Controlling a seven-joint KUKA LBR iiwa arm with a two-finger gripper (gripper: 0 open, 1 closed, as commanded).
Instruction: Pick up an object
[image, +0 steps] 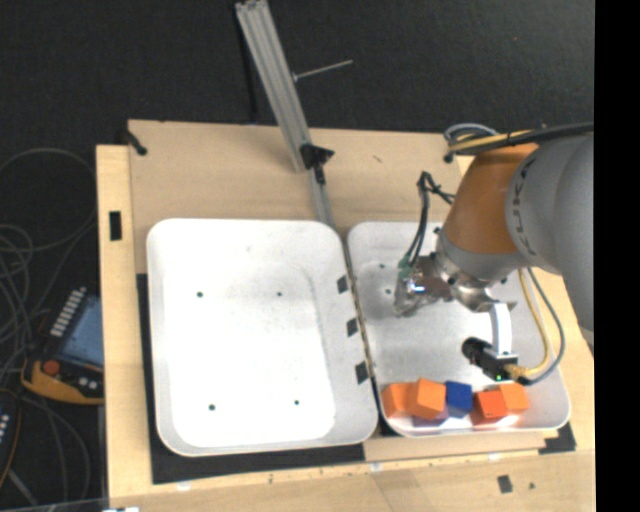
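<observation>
The arm reaches over the right bin (372, 250), with the gripper (410, 296) low above the bin's bare upper floor. How far it is open cannot be told, and nothing is visibly held. The blocks lie untouched along the bin's near wall: two orange blocks (415, 398), a blue block (458, 397), and another orange block (497, 402). They sit well apart from the gripper. Judgement: no pick has been made; approach, grasp and lift all remain.

Blocks (455, 399) in row along right bin's (385, 250) near wall; left bin (180, 250) alongside.
</observation>
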